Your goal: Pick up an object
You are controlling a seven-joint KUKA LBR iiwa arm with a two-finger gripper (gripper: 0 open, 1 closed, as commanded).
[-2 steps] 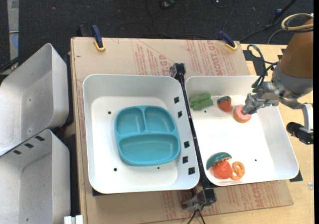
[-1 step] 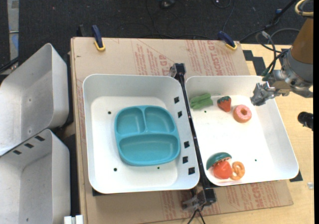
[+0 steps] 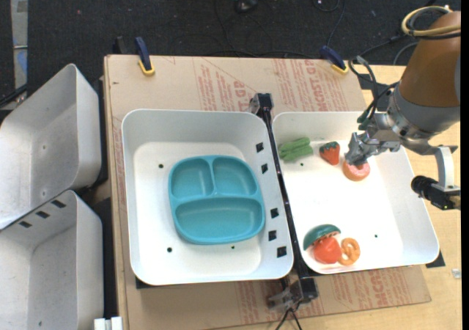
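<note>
The gripper (image 3: 359, 158) is lowered onto a pink round toy (image 3: 357, 170) at the upper right of the frame, inside the right bin (image 3: 410, 196). Whether its fingers are apart or together cannot be told. A strawberry (image 3: 330, 152) is seen just left of it.

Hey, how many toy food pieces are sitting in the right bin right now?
5: green pea pod and strawberry near the far-left corner, a pink piece under the gripper, and a tomato touching an orange pretzel by the near edge. The arm could hide more.
</note>
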